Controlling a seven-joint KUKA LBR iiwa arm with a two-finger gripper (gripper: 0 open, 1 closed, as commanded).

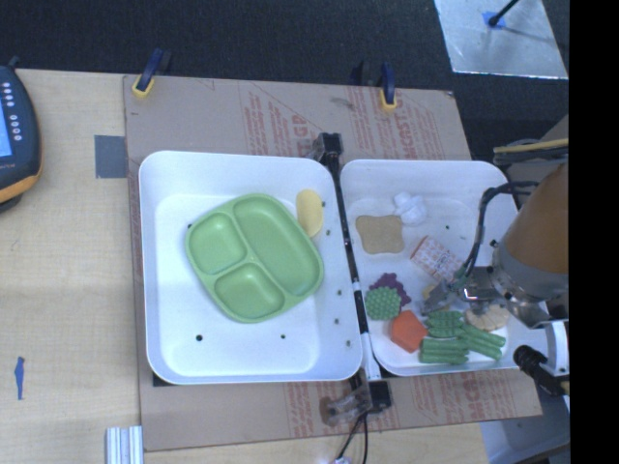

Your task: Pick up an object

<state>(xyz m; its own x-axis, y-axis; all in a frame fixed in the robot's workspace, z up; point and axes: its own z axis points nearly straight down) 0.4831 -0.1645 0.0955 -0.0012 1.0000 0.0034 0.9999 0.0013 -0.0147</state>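
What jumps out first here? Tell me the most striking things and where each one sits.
The pale green three-compartment plastic plate dominates the left white bin, with a small yellow oval piece touching its upper right edge. In the right white bin, toy foods crowd the lower part: a bright orange block beside green bean pods. The grey arm's gripper sits low over that clutter at the bin's right side.

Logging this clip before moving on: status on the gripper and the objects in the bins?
Gripper low in right bin, finger state unreadable. Down among green beans, orange block; no object seen held. Green tray and yellow piece in left bin.
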